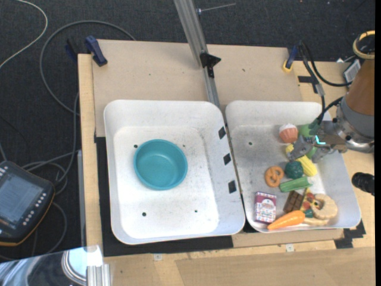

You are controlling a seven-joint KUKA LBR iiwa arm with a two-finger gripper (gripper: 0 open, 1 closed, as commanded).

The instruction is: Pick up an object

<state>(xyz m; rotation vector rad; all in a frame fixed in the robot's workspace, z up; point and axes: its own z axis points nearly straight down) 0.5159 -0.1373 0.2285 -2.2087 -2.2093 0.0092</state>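
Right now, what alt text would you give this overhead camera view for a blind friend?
A robot arm reaches in from the right, its claw low over a heap of toy food in the right white bin: a carrot, a pretzel, a small red box. The left white bin holds a teal bowl.

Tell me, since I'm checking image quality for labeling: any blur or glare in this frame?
Camera view: lighting is even and soft, with no harsh glare on the white bins; the teal bowl is sharp; the end effector above the toy food looks slightly blurred; a bright smear sits at the bottom left corner.
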